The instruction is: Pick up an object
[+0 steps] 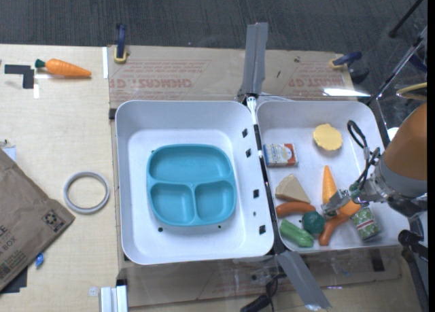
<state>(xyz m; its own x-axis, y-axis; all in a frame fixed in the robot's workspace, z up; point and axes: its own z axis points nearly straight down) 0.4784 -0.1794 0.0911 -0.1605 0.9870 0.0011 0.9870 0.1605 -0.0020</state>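
Well, I can't tell the gripper's (338,201) state — it's low over the carrot (329,183). Crowded toys — I expect a glancing miss.

1. The desk (54,127) is pale tan wood.
2. Both bins, left (129,188) and right (299,117), are white.
3. The divided plate (192,185) in the left bin is turquoise blue.
4. The roll of tape (86,191) is light grey.
5. The toy carrot (62,68) on the desk is orange with a green top.
6. In the right bin: a yellow round piece (327,138), a small carton (280,155) in white and red, a tan wedge (291,187), an orange carrot (328,181), a red-orange sausage (294,208), a green pepper (296,232), a dark teal ball (313,222).
7. The small can (366,223) has a green label with red and white.
8. The cardboard sheet (177,73) is brown with red print.
9. The arm's band (411,144) is orange.
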